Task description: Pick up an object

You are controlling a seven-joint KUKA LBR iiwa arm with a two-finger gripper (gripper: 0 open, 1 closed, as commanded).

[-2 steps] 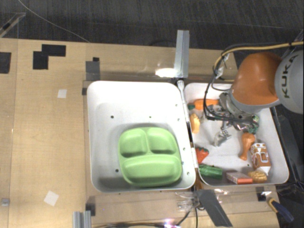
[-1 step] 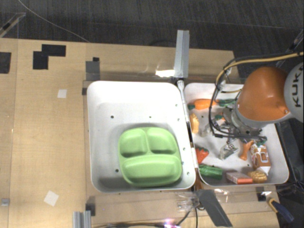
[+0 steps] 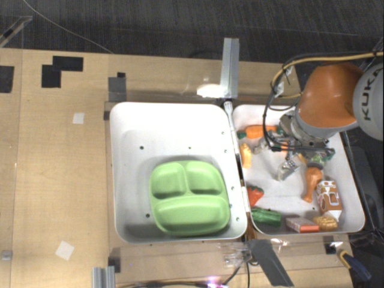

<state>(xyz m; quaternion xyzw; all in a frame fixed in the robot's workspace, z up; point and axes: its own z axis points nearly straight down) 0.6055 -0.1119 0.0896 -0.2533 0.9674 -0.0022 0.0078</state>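
Observation:
My gripper (image 3: 287, 168) hangs over the middle of the right bin (image 3: 355, 192), below the orange wrist band (image 3: 327, 96). Nothing shows in its grasp. Several toy foods lie around it in this bin. An orange carrot (image 3: 260, 132) lies at the back left and a small yellow-orange piece (image 3: 246, 155) by the left wall. Just right of the gripper lies an orange drumstick shape (image 3: 311, 182). A red piece (image 3: 255, 194) and a green cucumber (image 3: 266, 216) lie at the front left.
A white-and-brown carton (image 3: 328, 198), a brown pastry (image 3: 327, 222) and a pink block (image 3: 302, 225) lie at the right bin's front right. The left bin (image 3: 129, 131) holds a green divided plate (image 3: 189, 197). A metal post (image 3: 230, 68) stands behind the bins' shared wall.

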